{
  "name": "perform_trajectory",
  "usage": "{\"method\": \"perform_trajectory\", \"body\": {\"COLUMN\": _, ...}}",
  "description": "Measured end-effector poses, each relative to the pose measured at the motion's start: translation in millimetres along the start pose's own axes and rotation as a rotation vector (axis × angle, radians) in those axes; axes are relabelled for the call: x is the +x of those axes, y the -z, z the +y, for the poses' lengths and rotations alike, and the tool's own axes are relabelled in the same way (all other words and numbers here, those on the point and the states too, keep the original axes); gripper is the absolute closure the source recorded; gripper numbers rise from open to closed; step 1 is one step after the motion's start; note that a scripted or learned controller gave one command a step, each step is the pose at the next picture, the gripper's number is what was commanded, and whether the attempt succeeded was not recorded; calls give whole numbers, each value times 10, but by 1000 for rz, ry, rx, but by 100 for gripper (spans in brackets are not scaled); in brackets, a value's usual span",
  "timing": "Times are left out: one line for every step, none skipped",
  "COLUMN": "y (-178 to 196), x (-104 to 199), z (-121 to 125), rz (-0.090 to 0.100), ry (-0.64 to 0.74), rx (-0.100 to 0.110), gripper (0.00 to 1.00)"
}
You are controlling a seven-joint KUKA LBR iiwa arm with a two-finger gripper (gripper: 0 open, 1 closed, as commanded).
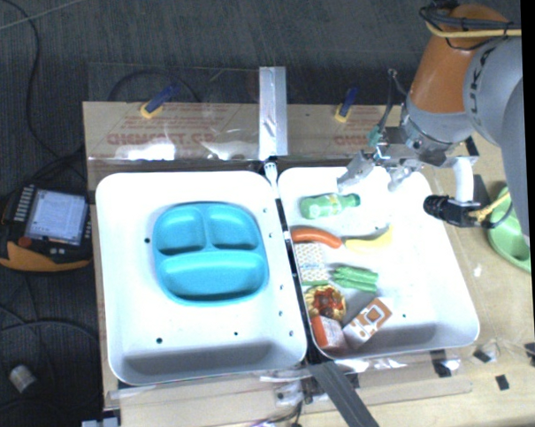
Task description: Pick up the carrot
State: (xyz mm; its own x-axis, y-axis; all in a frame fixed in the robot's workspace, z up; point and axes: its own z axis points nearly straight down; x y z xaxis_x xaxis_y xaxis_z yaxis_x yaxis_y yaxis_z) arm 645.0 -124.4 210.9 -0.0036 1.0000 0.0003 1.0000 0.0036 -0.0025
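The carrot (315, 236), an orange stick with a tapered end, lies flat in the right bin (447, 271) near its left wall. My gripper (373, 178) hangs over the bin's far end, up and to the right of the carrot and apart from it. Its two fingers stand spread, so it is open with nothing between them. One fingertip (349, 177) is just above a green bottle (329, 204) that lies between the gripper and the carrot.
A yellow banana (371, 240) lies right of the carrot. Nearer the front are a green pea pod (354, 275), a pizza slice (325, 300), a red can (328, 333) and a small carton (370, 318). The left bin (132, 347) holds a blue divided plate (207, 252).
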Motion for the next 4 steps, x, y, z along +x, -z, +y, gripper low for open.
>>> {"method": "perform_trajectory", "body": {"y": -1159, "x": 20, "z": -626, "rz": 0, "ry": -113, "rx": -1, "gripper": 0}}
{"method": "perform_trajectory", "body": {"y": -43, "x": -459, "z": -394, "rz": -3, "ry": -54, "rx": 0, "gripper": 0}}
{"method": "perform_trajectory", "body": {"y": -767, "x": 36, "z": -644, "rz": 0, "ry": 56, "rx": 1, "gripper": 0}}
{"method": "perform_trajectory", "body": {"y": 89, "x": 98, "z": -377, "rz": 0, "ry": 168, "rx": -2, "gripper": 0}}
